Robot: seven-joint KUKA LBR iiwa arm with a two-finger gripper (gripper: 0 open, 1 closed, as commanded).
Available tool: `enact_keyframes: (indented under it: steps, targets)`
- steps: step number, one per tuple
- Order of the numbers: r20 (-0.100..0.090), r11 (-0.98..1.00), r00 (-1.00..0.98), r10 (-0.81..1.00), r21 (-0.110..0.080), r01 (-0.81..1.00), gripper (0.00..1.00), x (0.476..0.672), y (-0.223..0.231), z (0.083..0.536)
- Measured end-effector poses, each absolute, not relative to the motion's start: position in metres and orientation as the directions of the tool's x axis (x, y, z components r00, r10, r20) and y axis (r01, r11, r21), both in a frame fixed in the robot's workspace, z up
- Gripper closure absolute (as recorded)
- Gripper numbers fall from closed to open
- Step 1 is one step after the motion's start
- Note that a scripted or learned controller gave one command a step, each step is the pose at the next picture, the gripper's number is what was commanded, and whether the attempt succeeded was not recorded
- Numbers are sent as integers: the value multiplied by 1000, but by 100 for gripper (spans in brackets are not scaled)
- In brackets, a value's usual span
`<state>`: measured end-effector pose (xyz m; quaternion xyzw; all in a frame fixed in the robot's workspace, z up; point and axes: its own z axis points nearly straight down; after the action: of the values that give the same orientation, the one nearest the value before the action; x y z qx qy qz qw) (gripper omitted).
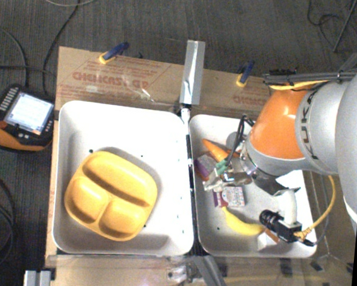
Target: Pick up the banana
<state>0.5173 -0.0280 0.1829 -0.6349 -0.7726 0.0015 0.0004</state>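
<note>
Banana (243, 224): it lies on the floor of the right bin (228, 245), in the part nearest the camera, with its long axis running roughly across the view and dipping slightly toward the right. You can trace its curved yellow body, but the left tip passes under a small pale packet (234, 195) and the right end is covered by robot hardware, so neither end is clear.

End effector (216, 180): it hangs over the same bin, just beyond the banana and a little to its left in the view, with the packet between the two. It is not around the banana. You cannot tell from this angle whether it is spread or pressed together, since the wrist and its orange band crowd it from the right.

Judged from this, you would have to bring it toward the near rim and somewhat rightward, then turn it to close across the banana's short width.

Other contents: a carrot (214, 150) and a purple object (204, 167) lie farther back. The left bin (72, 128) holds a yellow divided tray (113, 192), well apart.
</note>
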Motion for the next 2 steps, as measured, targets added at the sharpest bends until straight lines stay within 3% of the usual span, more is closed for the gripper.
enact_keyframes:
  steps: [1, 2]
  targets:
    - [-3, 192, -192, 981, -3, 981, 0, 517, -29, 183]
    - [-2, 365, -365, 931, -4, 931, 0, 484, -61, 183]
